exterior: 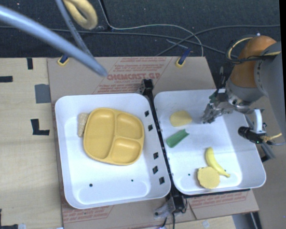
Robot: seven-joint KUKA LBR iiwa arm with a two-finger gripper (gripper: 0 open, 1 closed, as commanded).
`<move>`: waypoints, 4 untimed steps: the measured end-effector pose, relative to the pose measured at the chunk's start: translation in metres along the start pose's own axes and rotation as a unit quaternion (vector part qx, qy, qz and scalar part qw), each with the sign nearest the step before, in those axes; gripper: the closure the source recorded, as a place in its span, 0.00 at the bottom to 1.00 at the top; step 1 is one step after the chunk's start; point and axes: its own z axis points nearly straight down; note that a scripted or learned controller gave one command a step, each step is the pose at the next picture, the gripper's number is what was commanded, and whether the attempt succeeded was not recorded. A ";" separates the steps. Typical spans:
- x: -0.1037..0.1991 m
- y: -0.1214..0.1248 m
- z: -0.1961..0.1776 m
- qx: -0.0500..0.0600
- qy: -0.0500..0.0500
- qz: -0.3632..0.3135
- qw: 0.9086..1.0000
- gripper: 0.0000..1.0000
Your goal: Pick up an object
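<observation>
While the arm (pixel 256 70) is reaching in from three o'clock, its gripper (pixel 211 113) is hanging low over the upper part of the right bin (pixel 242 151), and whether it is released or clenched is something I cannot tell at this size; nothing is showing between its tips. Just beside it, toward nine o'clock, a pale yellow lump (pixel 181 118) is lying on the bin floor, apart from the gripper. A green piece (pixel 177 138) is resting at six o'clock from that lump, tilted and close to the divider between the bins. Toward the bin's five o'clock corner, a small banana (pixel 214 161) is lying slantwise, and its lower end is touching a round yellow piece (pixel 208 178) at its seven o'clock. The left bin (pixel 70 154) is carrying a yellow divided plate (pixel 113 136) with three compartments, and a tan, sponge-like piece (pixel 81 124) is peeking out from beneath its nine o'clock edge. Both bins are sitting on a brown cardboard sheet (pixel 131 73), where red printing at twelve o'clock is showing; the largest line seems to read "CHEMCAST GP", though the smaller lines around it are too blurred to make out.
</observation>
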 end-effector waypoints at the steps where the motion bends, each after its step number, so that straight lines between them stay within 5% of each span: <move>1: -0.004 0.008 -0.058 -0.001 0.001 0.001 1.000 1.00; 2: -0.004 0.001 -0.117 -0.001 0.001 0.002 1.000 1.00; 3: -0.004 0.001 -0.133 0.000 0.002 0.001 1.000 1.00; 4: 0.049 -0.002 -0.121 0.002 0.002 0.000 1.000 1.00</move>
